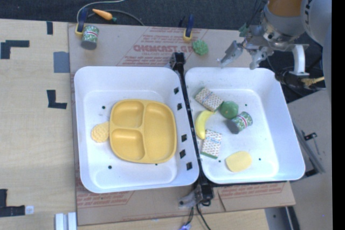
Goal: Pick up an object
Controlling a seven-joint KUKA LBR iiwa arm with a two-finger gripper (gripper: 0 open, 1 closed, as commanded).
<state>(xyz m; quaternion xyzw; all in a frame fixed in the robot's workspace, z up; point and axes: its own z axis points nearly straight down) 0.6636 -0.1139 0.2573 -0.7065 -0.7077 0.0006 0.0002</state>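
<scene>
My gripper (241, 57) hangs above the far rim of the right bin (280, 116), its two fingers spread open with nothing between them. Below it in that bin lie a checkered packet (208, 98), a green round fruit (229, 109), a small can (240, 122), a yellow banana (202, 123), a second checkered packet (211, 143) and a yellow lump (238, 161). The left bin (89, 94) holds a yellow divided plate (143, 130) and a round cracker (99, 132).
A green object (200, 48) and a small can (89, 36) rest on the cardboard behind the bins. An orange clamp (102, 14) and a yellow clamp (188, 35) sit at the cardboard's far edge. A black divider (183, 110) runs between the bins.
</scene>
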